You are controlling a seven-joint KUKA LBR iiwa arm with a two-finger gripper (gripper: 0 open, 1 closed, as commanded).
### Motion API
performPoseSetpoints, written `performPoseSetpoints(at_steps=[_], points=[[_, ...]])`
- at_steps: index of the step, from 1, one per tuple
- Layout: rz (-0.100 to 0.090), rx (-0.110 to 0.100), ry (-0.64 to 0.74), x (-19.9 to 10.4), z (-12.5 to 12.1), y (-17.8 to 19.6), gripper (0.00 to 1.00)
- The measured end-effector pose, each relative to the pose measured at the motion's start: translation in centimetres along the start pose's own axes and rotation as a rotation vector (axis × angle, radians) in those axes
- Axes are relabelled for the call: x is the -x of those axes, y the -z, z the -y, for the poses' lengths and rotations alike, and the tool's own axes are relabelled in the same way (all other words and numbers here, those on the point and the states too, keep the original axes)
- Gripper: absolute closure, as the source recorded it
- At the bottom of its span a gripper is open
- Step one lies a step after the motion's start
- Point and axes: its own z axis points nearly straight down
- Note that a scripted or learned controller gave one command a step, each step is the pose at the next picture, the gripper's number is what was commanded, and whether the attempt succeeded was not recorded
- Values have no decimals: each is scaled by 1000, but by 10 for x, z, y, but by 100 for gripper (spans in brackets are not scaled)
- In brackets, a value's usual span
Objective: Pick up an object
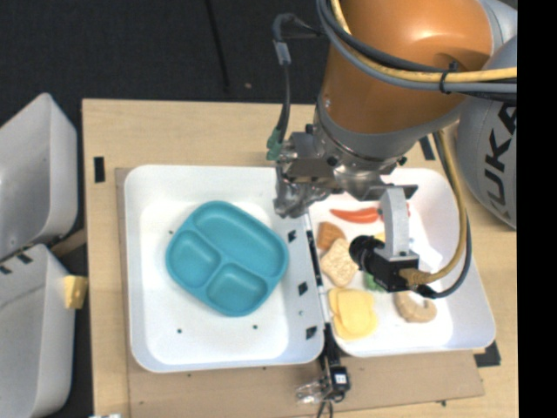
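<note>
A blue divided plate (228, 258) lies flat in the left bin (148, 338). In the right bin (461, 320) lie a red pepper-like piece (355, 216), a small brown piece (329, 235), a pale cracker-like piece (339, 265), a yellow piece (352, 313) and a beige lump (415, 308). A bit of green (372, 279) peeks out near the cracker. My gripper (296, 194) hangs over the far end of the divider between the bins, just left of the red piece, its lower part dark and blurred. I see nothing held in it.
The big orange-banded arm covers the far part of the right bin. Wooden bench (104, 233) surrounds both bins. White boxes (30, 172) stand off the bench to the left. A small metal clip (322, 388) sits at the front edge.
</note>
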Motion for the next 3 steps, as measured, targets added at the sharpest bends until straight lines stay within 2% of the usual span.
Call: performPoseSetpoints(at_steps=[1,2,3], points=[[1,0,8,1,-1,11,100],[-1,-5,-3,-42,1,-36,100],[-8,10,1,-91,0,60,100]])
